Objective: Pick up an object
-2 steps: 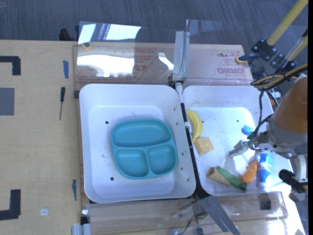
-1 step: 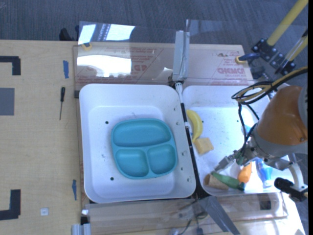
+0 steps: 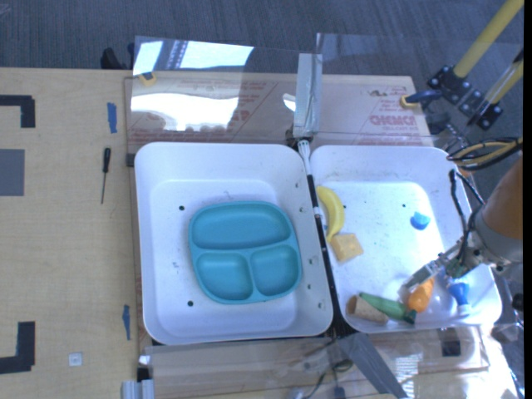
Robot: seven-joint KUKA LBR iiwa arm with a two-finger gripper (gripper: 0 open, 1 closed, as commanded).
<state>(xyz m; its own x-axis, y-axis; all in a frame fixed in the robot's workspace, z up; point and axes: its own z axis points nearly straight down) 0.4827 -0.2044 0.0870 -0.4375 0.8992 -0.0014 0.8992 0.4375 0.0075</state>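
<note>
Probably a robotics lab: taped bench point(image 3: 58, 223), white bins point(image 3: 158, 173).

Bright, even overhead light; strong glare on the clear panel point(image 3: 199, 90) behind the bins, soft shadows, slight blur.

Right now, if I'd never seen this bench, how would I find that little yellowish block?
Look in the right-hand white bin, along its left wall where the banana lies. Just below the banana's lower end sits the tan block. It is squarish and pale tan, while the banana is long, curved and bright yellow.
</note>
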